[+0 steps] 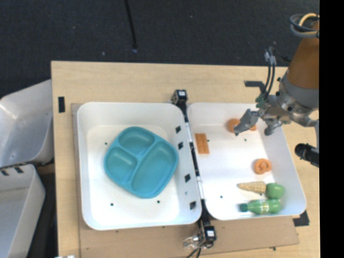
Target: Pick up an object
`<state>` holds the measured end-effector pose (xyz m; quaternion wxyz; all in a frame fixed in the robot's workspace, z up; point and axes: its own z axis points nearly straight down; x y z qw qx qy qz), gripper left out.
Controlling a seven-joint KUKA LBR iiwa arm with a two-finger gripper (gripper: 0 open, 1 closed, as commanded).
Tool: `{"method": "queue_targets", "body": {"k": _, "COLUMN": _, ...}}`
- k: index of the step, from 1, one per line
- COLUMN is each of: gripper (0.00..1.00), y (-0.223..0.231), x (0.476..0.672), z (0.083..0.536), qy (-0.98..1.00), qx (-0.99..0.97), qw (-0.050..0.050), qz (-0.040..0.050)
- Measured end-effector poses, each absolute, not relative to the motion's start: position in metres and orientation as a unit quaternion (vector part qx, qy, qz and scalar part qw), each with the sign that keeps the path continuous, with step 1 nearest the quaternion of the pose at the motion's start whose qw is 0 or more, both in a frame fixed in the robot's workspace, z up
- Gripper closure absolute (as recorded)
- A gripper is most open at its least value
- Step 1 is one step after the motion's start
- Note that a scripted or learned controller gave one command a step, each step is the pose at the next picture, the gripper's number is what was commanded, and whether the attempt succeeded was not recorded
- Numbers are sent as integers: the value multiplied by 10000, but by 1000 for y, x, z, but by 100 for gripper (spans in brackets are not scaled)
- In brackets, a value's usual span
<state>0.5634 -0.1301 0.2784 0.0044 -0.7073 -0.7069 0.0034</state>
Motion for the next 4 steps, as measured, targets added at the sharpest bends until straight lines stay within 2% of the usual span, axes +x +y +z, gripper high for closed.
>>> {"method": "queue_targets", "body": {"k": 1, "gripper": 0, "y": -130, "x": 565, "z": 285, "qy": -7076, "qx": -7066, "qw": -5, "qz": -7}}
{"method": "queue_targets", "body": {"k": 4, "gripper": 0, "y": -143, "x": 558, "z": 118, "qy": -7065, "qx": -7077, "qw": 12, "qz": 23}}
